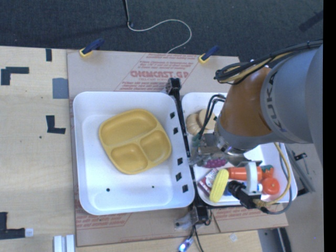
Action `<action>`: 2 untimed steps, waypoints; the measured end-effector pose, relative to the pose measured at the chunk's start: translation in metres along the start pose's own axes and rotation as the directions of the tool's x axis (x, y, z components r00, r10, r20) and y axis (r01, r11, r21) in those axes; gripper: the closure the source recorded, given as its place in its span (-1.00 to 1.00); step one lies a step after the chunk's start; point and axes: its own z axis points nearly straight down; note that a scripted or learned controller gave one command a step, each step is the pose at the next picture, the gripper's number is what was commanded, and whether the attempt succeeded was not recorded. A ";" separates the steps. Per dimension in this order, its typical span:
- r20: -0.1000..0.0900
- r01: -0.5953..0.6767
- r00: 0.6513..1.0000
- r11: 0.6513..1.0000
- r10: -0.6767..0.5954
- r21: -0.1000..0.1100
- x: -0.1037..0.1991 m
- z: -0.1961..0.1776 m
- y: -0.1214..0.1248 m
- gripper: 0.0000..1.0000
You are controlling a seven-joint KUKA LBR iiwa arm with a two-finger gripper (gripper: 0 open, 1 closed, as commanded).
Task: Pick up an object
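Dark carpet runs across the top of the frame, and below it your pale wooden counter [31,156] carries a cardboard sheet [152,72] with two white bins on it. Starting at the left, the left bin [84,140] holds a yellow divided tray [135,139], lying flat a little above the bin's middle, well apart from the arm. Past the black divider [179,125] between the bins, the right bin [286,164] sits at centre right of the frame, and here the arm [262,104] comes in from the right, its orange band bulking over most of what lies inside. The hand [210,152] looks to be low over the left part of that bin, just beside a purple item [214,163], but its fingers are buried in the clutter and under the wrist, so you cannot tell whether they are apart or together, nor whether anything sits between them. I judge the step to be the reach or descent onto a pick, with no lift yet to be seen. Candidates lie close together: a tan rounded piece [195,121] near the bin's upper left, a yellow oblong [219,185] at the lower left, and orange plastic pieces [262,180] toward the lower right, some touching. The next move calls for closing squarely on one item, then a straight rise clear of its neighbours.
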 end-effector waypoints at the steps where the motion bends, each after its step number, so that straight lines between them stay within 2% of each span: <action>1: -0.003 0.011 1.000 1.000 -0.011 -0.011 0.090 -0.070 0.001 1.00; 2: 0.001 -0.003 1.000 1.000 0.003 -0.008 0.054 -0.110 0.001 1.00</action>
